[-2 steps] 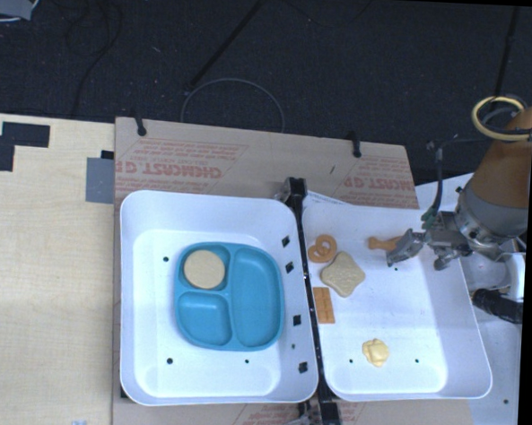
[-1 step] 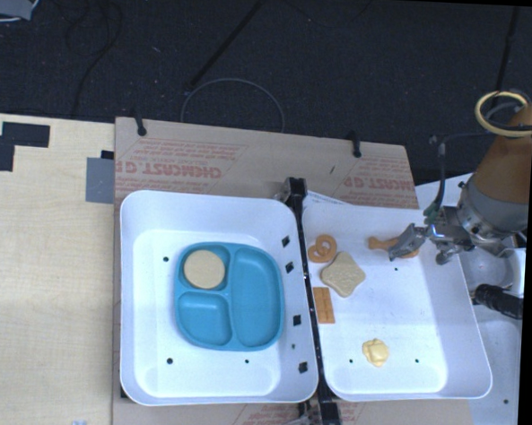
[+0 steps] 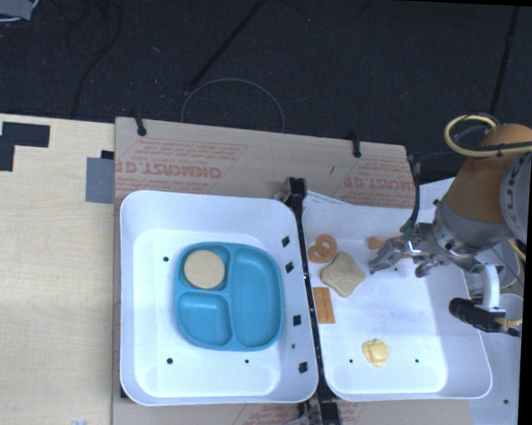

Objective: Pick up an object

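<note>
Jaws seemingly spread and gripping nothing, metal two-finger gripper (image 3: 391,256) low over right shallow white bin (image 3: 472,377), just beside pale tan toast-shaped slice (image 3: 342,276).

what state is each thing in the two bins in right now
blue tray: flat in left bin, holding a cookie
round cookie: lying in the tray's upper left compartment
pretzel: loose on right bin floor
bread slice: lying flat, beside pretzel
yellow piece: lying alone
gripper: low over right bin
</note>
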Motion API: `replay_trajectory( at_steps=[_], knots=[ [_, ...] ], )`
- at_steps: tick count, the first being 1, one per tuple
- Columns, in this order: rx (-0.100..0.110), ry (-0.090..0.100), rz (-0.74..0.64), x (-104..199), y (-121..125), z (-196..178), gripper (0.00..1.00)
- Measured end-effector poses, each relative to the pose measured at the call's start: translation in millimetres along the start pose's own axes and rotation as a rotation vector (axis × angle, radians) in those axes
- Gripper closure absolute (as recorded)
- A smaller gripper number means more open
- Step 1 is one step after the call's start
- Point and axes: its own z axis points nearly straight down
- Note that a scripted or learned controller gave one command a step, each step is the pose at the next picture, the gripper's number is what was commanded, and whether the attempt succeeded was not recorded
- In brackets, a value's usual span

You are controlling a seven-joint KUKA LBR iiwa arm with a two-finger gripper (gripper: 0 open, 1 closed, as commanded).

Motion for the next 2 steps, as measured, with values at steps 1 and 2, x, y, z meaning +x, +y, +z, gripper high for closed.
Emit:
replay_trajectory(
  at_steps=[1, 2],
  knots=[
    [-0.007, -0.001, 0.003, 0.8, 1.6, 42.9, 0.0],
    [-0.011, -0.002, 0.001, 0.0, 2.6, 29.5, 1.0]
  ],
)
